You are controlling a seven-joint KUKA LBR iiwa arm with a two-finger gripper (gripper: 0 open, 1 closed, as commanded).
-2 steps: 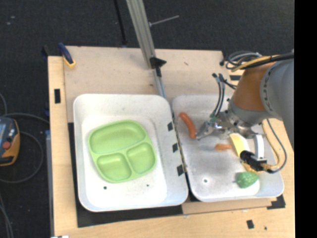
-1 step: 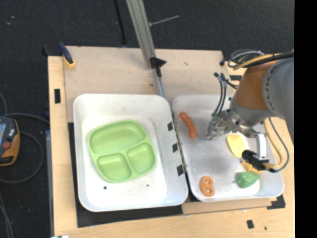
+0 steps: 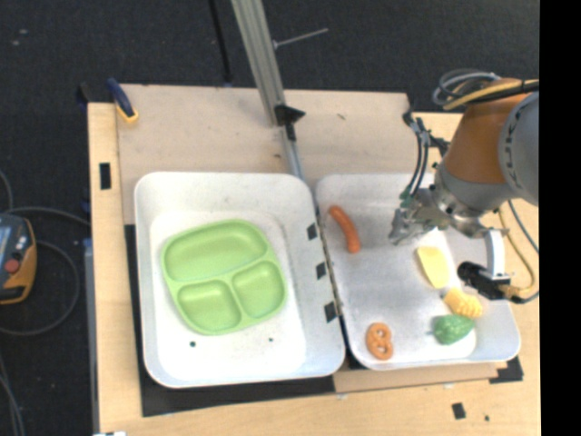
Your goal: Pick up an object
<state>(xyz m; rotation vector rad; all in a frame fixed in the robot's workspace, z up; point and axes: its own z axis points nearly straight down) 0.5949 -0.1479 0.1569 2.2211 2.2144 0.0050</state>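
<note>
The right bin (image 3: 390, 280) holds an orange sausage (image 3: 344, 229) near its left wall, a yellow cheese wedge (image 3: 434, 266) toward the right, and a yellow corn piece (image 3: 464, 303) below the wedge. A green broccoli piece (image 3: 451, 329) lies at the bin's lower right and an orange pretzel (image 3: 380, 341) near its front edge. My gripper (image 3: 405, 225) hangs over the upper part of this bin, between the sausage and the cheese wedge, with nothing visibly held.
The left bin (image 3: 154, 198) contains a green divided plate (image 3: 224, 275). A metal rail (image 3: 263, 57) rises from the back of the bench above the gap between the bins. The arm enters from the right over the right bin's upper corner.
</note>
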